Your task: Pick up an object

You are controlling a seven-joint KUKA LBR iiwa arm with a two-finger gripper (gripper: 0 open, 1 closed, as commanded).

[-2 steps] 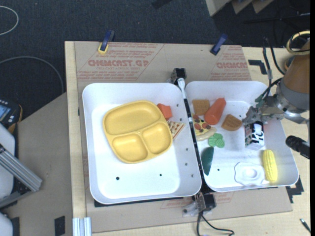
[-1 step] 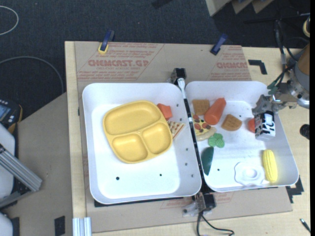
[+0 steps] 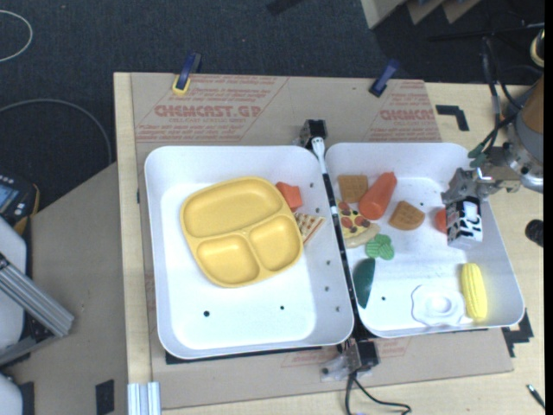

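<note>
My gripper (image 3: pixel 464 220) hangs low over the right side of the right bin (image 3: pixel 413 158), its grey wrist reaching in from the right edge. A small red object (image 3: pixel 441 220) lies just at its left, touching or partly under it; I cannot tell which. A brown bread piece (image 3: pixel 406 215) sits a little further left. In front of the gripper a yellow corn cob (image 3: pixel 473 290) lies near the bin's right wall, with a white fried egg (image 3: pixel 436 305) beside it.
The right bin also holds a toast square (image 3: pixel 352 188), an orange carrot (image 3: pixel 378 195), a pizza slice (image 3: pixel 355 225), green broccoli (image 3: pixel 378 248) and a dark cucumber (image 3: pixel 364 281). In the left bin (image 3: pixel 173 258) lie a yellow divided plate (image 3: pixel 240 230), an orange piece (image 3: pixel 290 194) and a waffle (image 3: pixel 308 226).
</note>
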